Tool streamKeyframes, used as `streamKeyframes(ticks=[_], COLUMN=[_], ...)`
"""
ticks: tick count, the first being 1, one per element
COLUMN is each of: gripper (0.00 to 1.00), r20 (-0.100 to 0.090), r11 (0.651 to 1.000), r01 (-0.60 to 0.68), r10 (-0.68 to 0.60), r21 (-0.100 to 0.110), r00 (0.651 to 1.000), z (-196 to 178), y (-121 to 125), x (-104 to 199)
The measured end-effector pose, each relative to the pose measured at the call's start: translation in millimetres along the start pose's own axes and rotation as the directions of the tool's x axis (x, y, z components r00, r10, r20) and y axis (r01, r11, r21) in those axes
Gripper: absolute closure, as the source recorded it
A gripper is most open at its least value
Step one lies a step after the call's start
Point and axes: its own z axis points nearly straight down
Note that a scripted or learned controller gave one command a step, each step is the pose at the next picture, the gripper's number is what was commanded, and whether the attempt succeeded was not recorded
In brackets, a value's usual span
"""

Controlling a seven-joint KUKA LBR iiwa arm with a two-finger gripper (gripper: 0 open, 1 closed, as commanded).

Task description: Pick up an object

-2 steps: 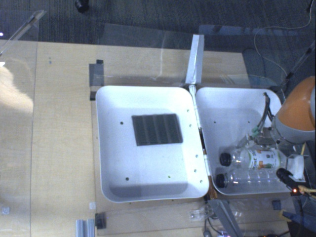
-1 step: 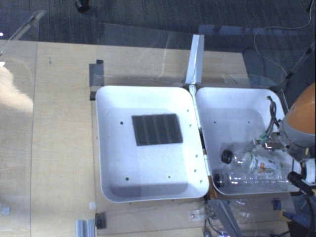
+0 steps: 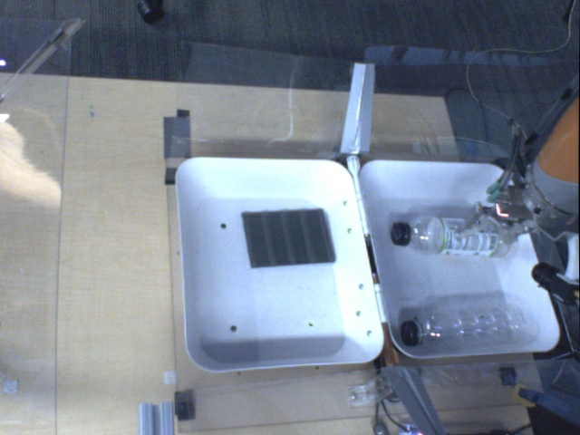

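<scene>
Camera view from above has the pincer [image 3: 497, 214] down in the right bin [image 3: 381, 184], over by that bin's right side, with the grey arm [image 3: 555, 184] and its orange band coming in from the right edge. Honestly can't tell whether it's spread or pressed together, the tip is a small dark cluster with a bit of green on it and it blurs into whatever's under it.

Right under and just to the left of the pincer is a clear plastic bottle [image 3: 444, 236] lying on its side, black cap pointing left, away from the pincer. The pincer sits at the bottle's bottom end and looks like it's touching it, but I can't see the bottle sitting between anything, so no call on a grip.

Below the pincer, near the bin's front wall, there's a second clear bottle [image 3: 462, 324], also on its side with a black cap pointing left. That one's well apart from the pincer.

Farther left, past the divider where the two bins meet, is the left bin [image 3: 195, 270]. A dark ribbed rectangle [image 3: 288, 237] lies flat around its middle. Both bins sit on a light wooden bench [image 3: 100, 270].
</scene>
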Motion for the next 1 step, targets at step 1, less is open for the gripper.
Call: streamKeyframes(ticks=[1], gripper=[0.00], r20=[0.000], r11=[0.998], r01=[0.063], r10=[-0.063], r21=[-0.006], r00=[0.998], z=[76.7], y=[19.3], x=[27.8])
